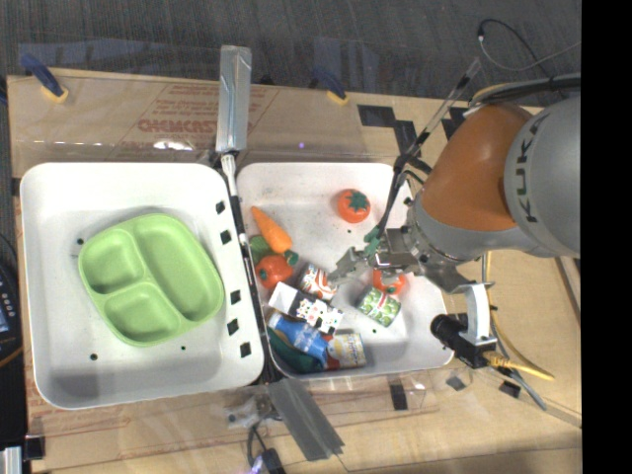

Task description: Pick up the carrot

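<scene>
Orange carrot (271, 230) lies untouched by the right bin's (395, 181) left wall; the gripper (357, 258) hovers nearby, open, grasp undone

carrot (271, 230) lies by the right bin's (415, 358) left wall, tool (354, 262) hovering apart.

"KU" — white letters, grey arm (541, 181)

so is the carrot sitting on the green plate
No, the carrot lies in the right bin near its left wall, while the green plate sits in the left bin.
</scene>
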Controlling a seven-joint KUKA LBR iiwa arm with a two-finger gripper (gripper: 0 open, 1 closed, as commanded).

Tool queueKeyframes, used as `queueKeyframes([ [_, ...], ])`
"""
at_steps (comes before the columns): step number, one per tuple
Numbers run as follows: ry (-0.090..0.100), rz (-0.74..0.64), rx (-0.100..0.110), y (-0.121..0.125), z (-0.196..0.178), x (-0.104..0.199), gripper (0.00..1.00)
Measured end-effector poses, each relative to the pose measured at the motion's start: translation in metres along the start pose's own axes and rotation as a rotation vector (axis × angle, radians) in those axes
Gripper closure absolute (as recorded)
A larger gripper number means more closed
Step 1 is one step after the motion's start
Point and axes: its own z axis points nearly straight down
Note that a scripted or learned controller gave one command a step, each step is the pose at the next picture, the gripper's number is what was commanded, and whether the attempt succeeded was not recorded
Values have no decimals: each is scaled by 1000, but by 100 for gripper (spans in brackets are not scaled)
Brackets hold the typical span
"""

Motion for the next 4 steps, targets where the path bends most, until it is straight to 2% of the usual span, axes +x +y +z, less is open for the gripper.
queueKeyframes([
  [1,1,-6,7,0,-8,0,100],
  [2,0,-7,7,0,-8,0,0],
  [3,-2,-132,-3,48,15,45,0],
  [4,-3,-260,-4,79,29,55,0],
])
